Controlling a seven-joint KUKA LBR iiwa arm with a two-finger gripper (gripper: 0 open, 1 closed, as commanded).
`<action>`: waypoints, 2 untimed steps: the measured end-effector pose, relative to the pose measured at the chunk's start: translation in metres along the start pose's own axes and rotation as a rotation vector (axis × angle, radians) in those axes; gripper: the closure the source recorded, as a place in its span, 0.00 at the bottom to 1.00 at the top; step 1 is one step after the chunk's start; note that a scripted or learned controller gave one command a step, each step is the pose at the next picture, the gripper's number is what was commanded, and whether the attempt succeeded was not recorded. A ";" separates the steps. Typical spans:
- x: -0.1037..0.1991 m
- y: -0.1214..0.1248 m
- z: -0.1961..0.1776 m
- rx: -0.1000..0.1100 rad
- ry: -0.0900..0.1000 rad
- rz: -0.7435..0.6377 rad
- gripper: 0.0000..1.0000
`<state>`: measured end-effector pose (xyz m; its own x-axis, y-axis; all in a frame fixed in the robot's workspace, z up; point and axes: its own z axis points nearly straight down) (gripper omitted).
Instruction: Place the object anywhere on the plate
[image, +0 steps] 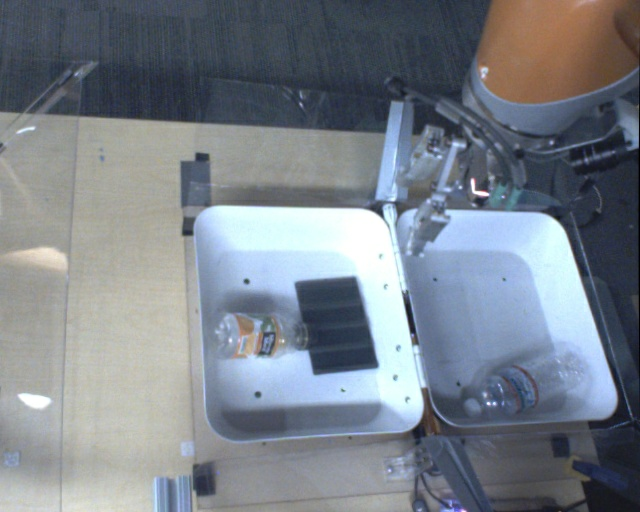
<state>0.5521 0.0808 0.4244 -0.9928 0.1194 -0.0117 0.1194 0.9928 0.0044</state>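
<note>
Bottles, two, one per bin

- Yellow-labelled bottle (255, 336): lies on its side on the floor of the left bin (290, 216), left of centre. Long axis runs roughly left to right. Its right end meets the left edge of the plate (337, 325); whether it just touches or slightly overlaps, hard to say from this angle. Most of the body is on bare bin floor, off the plate
- Plate: dark, ribbed, rectangular, set at a slight tilt near the middle of the left bin. Nothing rests squarely on top of it
- Clear bottle (515, 388): blue label, on its side in the right bin (500, 222), low in the near right corner, close to the bin's front wall. Well apart from the plate, with the walls of both bins between them
- Gripper (425, 228): over the far left corner of the right bin, just beside the seam where the two bins meet. Pale and thin against the white wall; cannot tell whether it is parted or closed. Nothing seen held in it. Well apart from both bottles
- Arm (545, 50): orange band and grey wrist loom at top right, cables trailing beside
- Bench (100, 300): pale wood, both bins side by side, rims touching or nearly so
</note>
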 end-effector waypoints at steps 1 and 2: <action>0.014 -0.076 0.096 0.002 0.003 -0.100 0.00; -0.010 -0.102 -0.006 0.002 -0.001 -0.161 0.00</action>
<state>0.5493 -0.0221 0.4297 -0.9991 -0.0410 -0.0126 -0.0410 0.9992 0.0002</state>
